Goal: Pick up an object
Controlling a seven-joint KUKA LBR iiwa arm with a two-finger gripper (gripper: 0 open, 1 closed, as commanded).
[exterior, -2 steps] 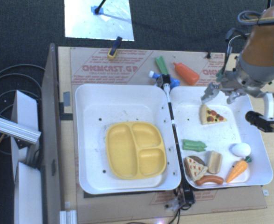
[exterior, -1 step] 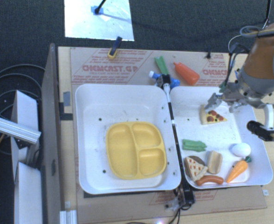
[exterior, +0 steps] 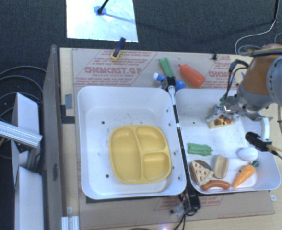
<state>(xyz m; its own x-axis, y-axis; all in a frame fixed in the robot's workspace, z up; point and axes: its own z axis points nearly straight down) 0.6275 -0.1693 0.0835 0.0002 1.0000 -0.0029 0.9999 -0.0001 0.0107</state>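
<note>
Where the gripper (exterior: pixel 221 113) meets the pizza slice (exterior: pixel 220 122), finger state unclear, green beans (exterior: pixel 199 149) near, egg (exterior: pixel 247 153) apart.

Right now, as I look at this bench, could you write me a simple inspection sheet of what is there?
Surface: left bin and right bin side by side on a cardboard sheet.
Job's things: in the right bin, pizza slice under the gripper, green beans, egg, carrot, sausage, second pizza slice, bread piece.
Clutter: yellow divided plate in the left bin; orange bottle and green tool behind the bins.
Grippers: gripper low over the first pizza slice; grasp unclear.
Cables: black loops at left; wires near the arm.
Surroundings: dark carpet, pale sheet.
</note>
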